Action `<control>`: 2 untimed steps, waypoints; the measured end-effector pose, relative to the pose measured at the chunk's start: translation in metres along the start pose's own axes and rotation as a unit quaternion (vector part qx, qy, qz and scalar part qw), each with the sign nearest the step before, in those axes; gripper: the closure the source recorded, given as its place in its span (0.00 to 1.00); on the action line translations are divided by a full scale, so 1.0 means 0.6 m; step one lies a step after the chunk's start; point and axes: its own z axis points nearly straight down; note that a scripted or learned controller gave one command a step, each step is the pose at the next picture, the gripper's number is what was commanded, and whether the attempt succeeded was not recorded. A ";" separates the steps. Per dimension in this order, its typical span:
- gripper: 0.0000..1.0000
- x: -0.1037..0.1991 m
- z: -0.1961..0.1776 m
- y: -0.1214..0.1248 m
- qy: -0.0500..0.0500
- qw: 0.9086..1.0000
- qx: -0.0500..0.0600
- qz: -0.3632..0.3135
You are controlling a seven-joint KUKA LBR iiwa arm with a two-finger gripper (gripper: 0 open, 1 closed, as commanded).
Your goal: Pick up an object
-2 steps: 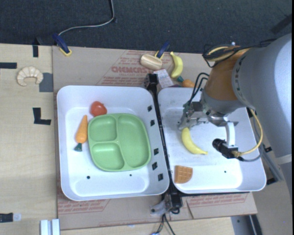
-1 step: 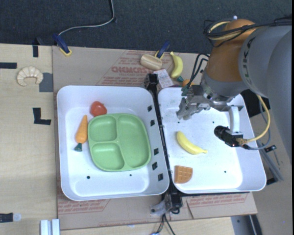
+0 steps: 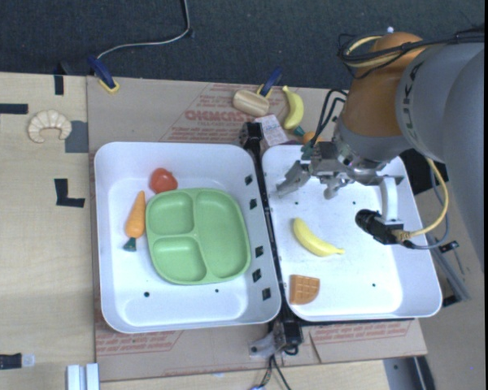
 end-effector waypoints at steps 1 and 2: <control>0.00 -0.092 0.185 -0.052 0.000 1.000 0.001 0.001; 0.00 -0.087 0.194 -0.075 -0.002 1.000 -0.005 0.001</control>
